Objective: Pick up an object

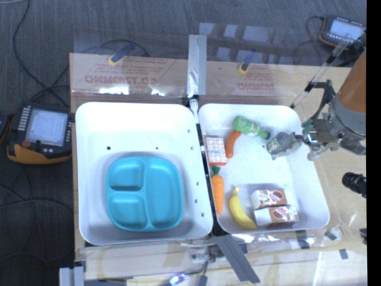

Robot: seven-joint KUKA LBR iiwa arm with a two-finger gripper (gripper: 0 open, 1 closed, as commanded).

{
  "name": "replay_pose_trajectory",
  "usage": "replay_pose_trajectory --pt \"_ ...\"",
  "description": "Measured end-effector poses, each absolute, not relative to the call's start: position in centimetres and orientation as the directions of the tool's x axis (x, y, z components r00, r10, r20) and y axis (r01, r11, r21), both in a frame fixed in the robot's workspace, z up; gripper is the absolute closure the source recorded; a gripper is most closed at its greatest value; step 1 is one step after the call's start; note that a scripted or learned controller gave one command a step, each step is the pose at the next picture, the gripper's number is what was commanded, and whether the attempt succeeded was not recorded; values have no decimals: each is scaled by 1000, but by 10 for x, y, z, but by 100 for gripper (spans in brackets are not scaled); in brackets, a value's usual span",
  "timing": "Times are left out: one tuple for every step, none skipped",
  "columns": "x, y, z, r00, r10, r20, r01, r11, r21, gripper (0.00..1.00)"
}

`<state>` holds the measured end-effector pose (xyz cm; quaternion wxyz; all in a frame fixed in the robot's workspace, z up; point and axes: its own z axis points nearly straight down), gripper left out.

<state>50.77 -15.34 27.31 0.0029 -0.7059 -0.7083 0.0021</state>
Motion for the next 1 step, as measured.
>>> replay_pose_trajectory --pt "580 -145 217 -164 986 1 986 164 -6 0"
